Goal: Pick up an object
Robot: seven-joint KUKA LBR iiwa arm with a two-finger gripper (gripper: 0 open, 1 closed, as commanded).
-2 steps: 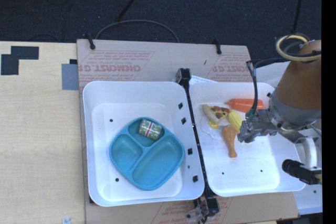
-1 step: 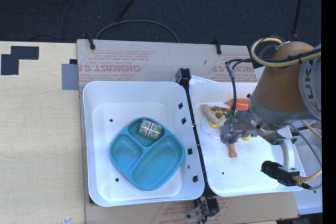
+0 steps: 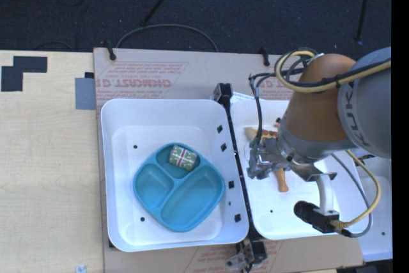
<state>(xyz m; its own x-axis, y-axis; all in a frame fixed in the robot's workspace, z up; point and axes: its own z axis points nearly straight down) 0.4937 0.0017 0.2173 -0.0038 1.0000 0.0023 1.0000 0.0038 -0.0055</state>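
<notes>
- Closest to the camera, the right bin (image 3: 276, 231) has a bare white floor in front of the gripper (image 3: 259, 166). A black cylinder-shaped part (image 3: 315, 215) with a yellow cable on it hangs off the arm, nearer than the gripper and off to its right.
- The gripper sits low over the right bin, close to the wall it shares with the left bin (image 3: 106, 171). It's a grey blur from up here, so honestly I can't tell if it's spread or closed, or if anything is in it.
- An orange stick (image 3: 282, 184) lies on the bin floor just beside the gripper, on its right and a touch nearer. Can't tell if they touch.
- Well off to the gripper's left, over the divider, a blue divided plate (image 3: 186, 213) lies in the left bin. A small green-and-red striped roll (image 3: 182, 157) sits in its far compartment.
- Just past the gripper, a yellowish piece (image 3: 250, 133) lies near the right bin's far wall.
- Further back, a cardboard sheet (image 3: 142, 77) lies under both bins on the counter (image 3: 45, 169).
</notes>
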